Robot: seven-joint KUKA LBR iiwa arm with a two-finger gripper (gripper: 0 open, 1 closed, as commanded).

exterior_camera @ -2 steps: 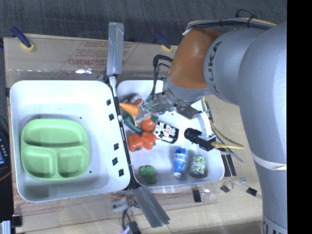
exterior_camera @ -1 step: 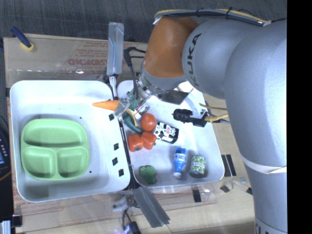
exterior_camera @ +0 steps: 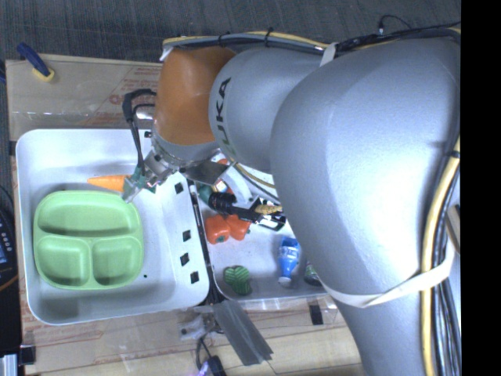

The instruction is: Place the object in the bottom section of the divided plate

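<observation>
A green divided plate (exterior_camera: 88,239) lies in the left white bin (exterior_camera: 47,151), with one long section at its top and two smaller sections along its bottom. An orange carrot-shaped object (exterior_camera: 106,182) sits just above the plate's upper rim, pointing left. My gripper (exterior_camera: 133,186) is at the carrot's right end, over the plate's upper right corner. The carrot's thick end meets the gripper tip, and whether it is gripped is too small to tell. The grey arm with its orange band (exterior_camera: 184,92) covers most of the right side.
The right bin (exterior_camera: 258,288) holds an orange toy (exterior_camera: 223,227), a blue bottle (exterior_camera: 289,258) and a dark green object (exterior_camera: 237,278). The arm hides the rest of that bin. A ridge (exterior_camera: 192,241) divides the two bins.
</observation>
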